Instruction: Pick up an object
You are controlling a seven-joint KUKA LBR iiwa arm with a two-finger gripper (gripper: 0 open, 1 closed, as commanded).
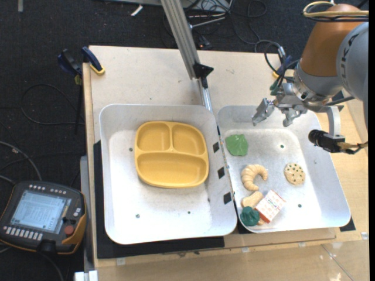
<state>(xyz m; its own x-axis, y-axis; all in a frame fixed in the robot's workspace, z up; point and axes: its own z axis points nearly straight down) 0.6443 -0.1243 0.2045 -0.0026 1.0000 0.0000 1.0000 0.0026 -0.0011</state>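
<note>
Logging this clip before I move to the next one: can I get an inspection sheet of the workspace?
Surface: bench bearing left bin and right bin.
Job's things: in the right bin, green piece, croissant, cookie, small carton, dark green item.
Clutter: yellow divided tray in the left bin.
Hand: open, above the right bin's far edge, holding nothing.
Cables: loose on the floor beyond the bench.
Surroundings: teach pendant, clamp.
</note>
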